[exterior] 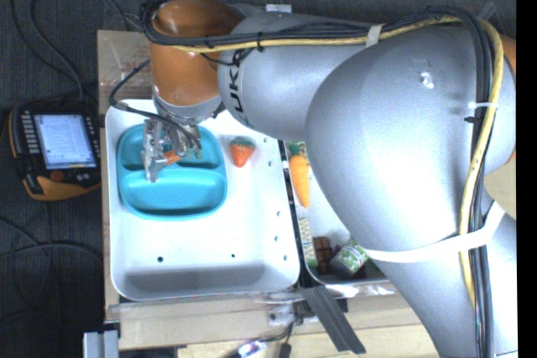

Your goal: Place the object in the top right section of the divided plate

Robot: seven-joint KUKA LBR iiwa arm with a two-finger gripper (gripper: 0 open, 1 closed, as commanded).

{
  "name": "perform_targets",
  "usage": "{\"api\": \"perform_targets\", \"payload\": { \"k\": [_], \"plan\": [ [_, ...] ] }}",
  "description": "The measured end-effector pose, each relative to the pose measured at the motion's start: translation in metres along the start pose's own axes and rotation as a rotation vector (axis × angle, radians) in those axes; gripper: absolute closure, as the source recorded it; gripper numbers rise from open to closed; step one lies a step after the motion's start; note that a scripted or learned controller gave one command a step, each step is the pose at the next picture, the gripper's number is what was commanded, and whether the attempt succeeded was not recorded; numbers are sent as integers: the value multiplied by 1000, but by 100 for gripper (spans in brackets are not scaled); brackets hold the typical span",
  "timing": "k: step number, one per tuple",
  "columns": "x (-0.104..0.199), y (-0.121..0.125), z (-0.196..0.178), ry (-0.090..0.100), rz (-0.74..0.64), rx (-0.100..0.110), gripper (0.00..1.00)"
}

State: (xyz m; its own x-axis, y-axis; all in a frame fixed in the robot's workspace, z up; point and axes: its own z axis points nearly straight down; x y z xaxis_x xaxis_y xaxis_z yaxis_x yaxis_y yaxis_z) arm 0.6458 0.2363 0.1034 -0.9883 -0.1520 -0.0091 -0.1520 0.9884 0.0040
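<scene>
- I see dark grey carpet around a wooden bench bearing two shallow white bins [252,264]; a handheld control pendant [54,148] lies on the floor to the left.
- In the left bin sits the blue divided plastic plate [172,193], with a small red strawberry toy [242,152] just beside its right edge.
- My two-finger gripper [164,148] hangs over the plate's upper half, presumably there to make the drop.
- Something small and orange [174,153] shows between the fingers; I judge them clamped on it.
- It is too small to give me its long axis or heading.
- An orange carrot toy [299,180] lies lengthwise in the right bin.
</scene>
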Motion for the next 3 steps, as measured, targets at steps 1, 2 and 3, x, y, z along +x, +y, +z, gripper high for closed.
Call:
{"api": "perform_targets", "payload": {
  "k": [1, 2, 3],
  "plan": [
    [-12, 4, 2, 12, -299, -8, 100],
    [-23, -3, -84, 5, -280, -3, 100],
    [-23, -5, -3, 0, -500, -3, 100]
  ]
}}
